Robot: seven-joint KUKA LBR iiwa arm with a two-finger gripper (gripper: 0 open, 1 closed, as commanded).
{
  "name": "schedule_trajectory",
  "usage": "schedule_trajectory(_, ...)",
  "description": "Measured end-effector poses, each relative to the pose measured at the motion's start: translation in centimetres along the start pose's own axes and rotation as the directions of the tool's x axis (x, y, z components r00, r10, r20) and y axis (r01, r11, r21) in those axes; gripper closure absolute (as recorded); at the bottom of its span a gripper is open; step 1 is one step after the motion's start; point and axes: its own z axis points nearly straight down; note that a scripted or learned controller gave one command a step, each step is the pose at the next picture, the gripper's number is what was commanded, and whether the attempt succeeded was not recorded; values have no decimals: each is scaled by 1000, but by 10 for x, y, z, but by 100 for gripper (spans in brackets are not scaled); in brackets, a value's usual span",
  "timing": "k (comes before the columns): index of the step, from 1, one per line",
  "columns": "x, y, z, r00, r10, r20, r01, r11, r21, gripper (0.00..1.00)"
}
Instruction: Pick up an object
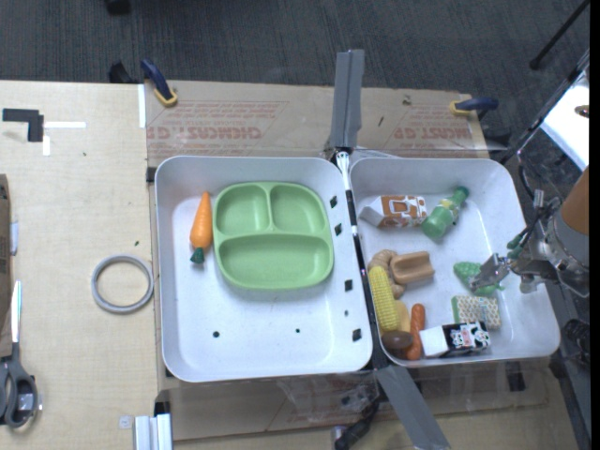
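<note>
Claw (495, 275) hangs at three o'clock in the right bin (525, 204), over the green piece (468, 271). I can't tell its opening or any hold. Risk, I judge: crowded toys beside it, so closing may nudge the waffle (475, 309) instead.

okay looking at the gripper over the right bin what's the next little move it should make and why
Probably a short straight descent. The gripper sits at the right bin's right side, just above a green item and the pale checkered block, with nothing seen between its fingers. Lowering onto the green item looks like the shortest route to a grasp.
</note>
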Motion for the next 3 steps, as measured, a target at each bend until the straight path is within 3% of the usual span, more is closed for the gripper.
schedule_trajectory(1,3,-8,-1,972,234,0,-234,972,1,0)
schedule_trajectory(2,2,-7,-19,993,118,1,-118,993,-1,0)
schedule_trajectory(3,3,46,52,996,93,-7,-93,996,1,0)
